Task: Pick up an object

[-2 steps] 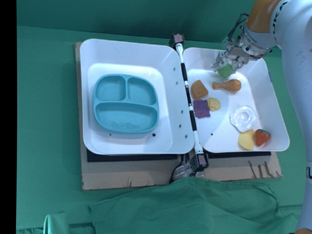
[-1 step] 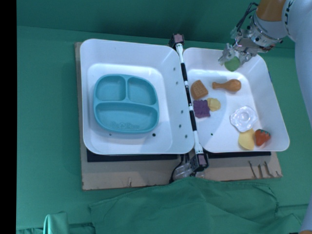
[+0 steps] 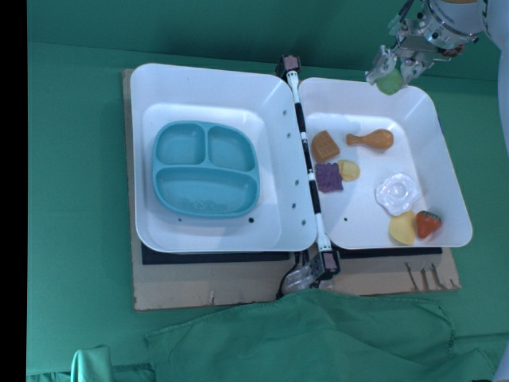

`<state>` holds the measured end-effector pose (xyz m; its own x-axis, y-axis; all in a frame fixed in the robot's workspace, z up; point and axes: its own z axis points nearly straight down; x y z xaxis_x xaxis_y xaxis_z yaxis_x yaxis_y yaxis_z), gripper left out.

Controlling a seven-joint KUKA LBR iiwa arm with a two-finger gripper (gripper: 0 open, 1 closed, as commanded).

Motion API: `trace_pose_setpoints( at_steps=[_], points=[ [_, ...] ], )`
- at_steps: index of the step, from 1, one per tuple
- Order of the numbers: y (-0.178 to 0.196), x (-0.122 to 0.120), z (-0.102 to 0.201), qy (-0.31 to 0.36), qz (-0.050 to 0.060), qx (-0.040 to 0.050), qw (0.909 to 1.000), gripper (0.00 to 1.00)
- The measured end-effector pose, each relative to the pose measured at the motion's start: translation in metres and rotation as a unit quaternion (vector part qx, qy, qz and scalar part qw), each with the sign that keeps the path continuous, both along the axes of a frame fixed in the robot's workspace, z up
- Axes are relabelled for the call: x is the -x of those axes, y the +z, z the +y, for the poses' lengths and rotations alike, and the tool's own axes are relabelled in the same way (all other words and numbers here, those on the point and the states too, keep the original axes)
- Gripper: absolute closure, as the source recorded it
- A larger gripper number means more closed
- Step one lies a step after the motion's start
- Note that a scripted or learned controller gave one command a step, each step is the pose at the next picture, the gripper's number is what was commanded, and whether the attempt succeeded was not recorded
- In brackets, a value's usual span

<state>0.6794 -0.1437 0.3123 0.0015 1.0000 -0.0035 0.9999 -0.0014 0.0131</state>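
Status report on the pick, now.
Gripper raised over right bin's far rim, shut on green piece. Other toys lie in bin. Nothing in the way.

Both white bins (image 3: 362,221) look like smooth plastic with a slight sheen, same for the teal divided plate (image 3: 206,168). They sit on a rough brown cardboard sheet (image 3: 175,293). The worktop (image 3: 71,173) is covered in matt green cloth, wrinkly up front. The gripper (image 3: 395,64) looks like shiny bare metal.

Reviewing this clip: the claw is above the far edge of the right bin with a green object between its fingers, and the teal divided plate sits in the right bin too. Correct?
Not quite. The camera view shows the teal divided plate in the left bin, not the right bin. The rest stands: the claw is above the right bin's far edge with a green object between its fingers.
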Motion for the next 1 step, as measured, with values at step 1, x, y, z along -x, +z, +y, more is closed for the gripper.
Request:
trace_pose_setpoints(
  at_steps=[1],
  points=[
    [0.0487,0.0035,-0.0026,0.0,0.001,0.0,1.0,1.0]
  ],
)
